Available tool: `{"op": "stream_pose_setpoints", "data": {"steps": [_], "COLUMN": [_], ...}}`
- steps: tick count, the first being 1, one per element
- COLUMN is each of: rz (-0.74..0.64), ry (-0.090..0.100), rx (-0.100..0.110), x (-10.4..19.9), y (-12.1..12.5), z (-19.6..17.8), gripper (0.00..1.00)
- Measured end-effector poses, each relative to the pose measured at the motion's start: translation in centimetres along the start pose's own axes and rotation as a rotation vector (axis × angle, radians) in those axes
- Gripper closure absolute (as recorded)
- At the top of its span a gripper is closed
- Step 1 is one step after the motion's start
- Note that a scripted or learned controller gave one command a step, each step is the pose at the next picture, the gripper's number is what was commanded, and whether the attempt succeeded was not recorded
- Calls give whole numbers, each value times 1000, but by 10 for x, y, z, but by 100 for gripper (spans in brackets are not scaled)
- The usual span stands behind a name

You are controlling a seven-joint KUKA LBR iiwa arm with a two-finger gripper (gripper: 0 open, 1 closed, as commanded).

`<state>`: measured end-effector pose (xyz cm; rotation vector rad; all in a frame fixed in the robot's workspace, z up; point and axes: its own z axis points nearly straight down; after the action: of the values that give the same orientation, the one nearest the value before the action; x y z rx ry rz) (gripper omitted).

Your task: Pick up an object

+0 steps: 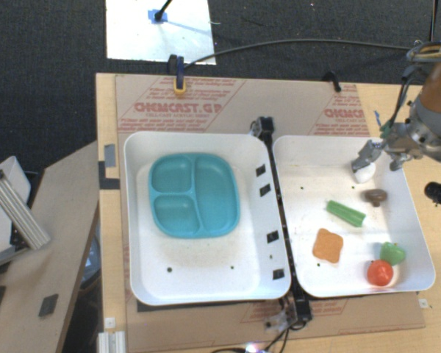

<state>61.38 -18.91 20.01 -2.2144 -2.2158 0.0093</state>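
Near edge of right bin: red round item (380, 273) sits closest to the camera, with a green round item (393, 253) touching it just behind.
Right bin (309, 285): shallow and white; also holds an orange piece (328, 245) left of the red one, a green stick (345, 212) lying at a slant near the middle, a small brown item (375, 195) towards the right wall, and a small white item (363, 172) in the far right part.
Left bin (143, 219): white, holding a teal divided plate (194, 195) (three compartments, nothing in them that can be made out).
Divider: black clips (267, 190) run along the seam where the two bins touch.
Desk (235, 98): brown board with red lettering under both bins; a black cable (294, 44) arcs over its far side.
Beyond the desk: white sheet (159, 17) on dark floor.
Pincer (383, 153): over the far right corner of the right bin, fingers spread apart, the left finger just above or touching the small white item (contact cannot be told); nothing sits between the fingers.
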Motion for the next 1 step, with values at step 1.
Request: {"op": "stream_pose_setpoints", "data": {"steps": [1], "rz": [-3], "ry": [-3], "rx": [-12], "x": [0], "y": [3], "z": [-7], "gripper": [0]}}
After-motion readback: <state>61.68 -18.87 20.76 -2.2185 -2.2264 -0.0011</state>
